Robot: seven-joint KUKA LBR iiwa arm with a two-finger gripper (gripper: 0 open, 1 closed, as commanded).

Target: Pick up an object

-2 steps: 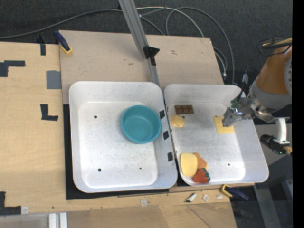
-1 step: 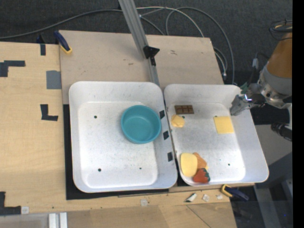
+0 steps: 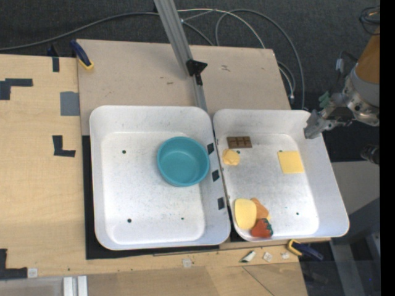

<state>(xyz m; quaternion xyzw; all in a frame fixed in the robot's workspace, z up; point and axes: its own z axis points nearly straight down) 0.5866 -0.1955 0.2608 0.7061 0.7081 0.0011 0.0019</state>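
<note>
Yellow square (image 3: 290,161) lies in the right bin (image 3: 321,184), near the gripper (image 3: 313,127) at the rim.

It looked like a robotics lab: a plywood bench (image 3: 37,165) marked with tape, two white bins (image 3: 102,165), loose cables (image 3: 247,17) and a metal camera pole (image 3: 176,29) left of the fingers.

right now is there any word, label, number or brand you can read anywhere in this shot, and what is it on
No readable text anywhere in this view.
The teal bowl, the brown chocolate-bar piece and the flat yellow square are plain, with no print.
The dark tape marks on the wooden bench are shapes, not letters.
The small white scraps at the bench's front edge are too small to tell whether they carry print.
</note>
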